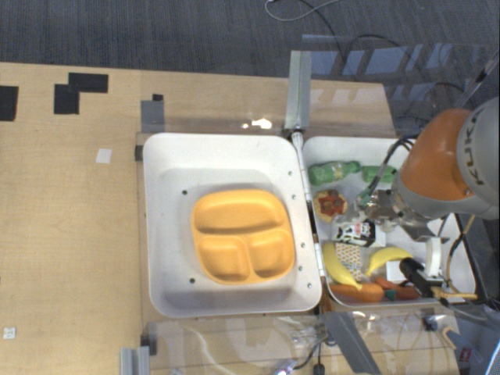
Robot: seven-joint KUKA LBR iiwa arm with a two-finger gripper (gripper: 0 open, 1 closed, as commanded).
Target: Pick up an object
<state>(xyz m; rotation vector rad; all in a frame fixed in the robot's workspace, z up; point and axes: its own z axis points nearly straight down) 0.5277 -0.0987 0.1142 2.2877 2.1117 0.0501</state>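
Note:
The right bin point(314, 156) holds a green bottle point(332, 171) at the back. In front of it lie a small red and brown item point(331, 204) and a black and white patterned item point(355, 233). Two yellow bananas point(337, 264) point(388, 258) and an orange carrot point(366, 292) rest near the front wall. My gripper point(375, 207) hangs low over the bin's middle, just behind and right of the black and white item. The grey and orange arm covers the bin's right part.
In the left bin point(156, 233) lies a yellow divided plate point(242, 235) with three compartments. A metal post point(298, 92) stands behind the wall between the two bins. Black tape marks point(78, 91) sit on the wooden bench at far left.

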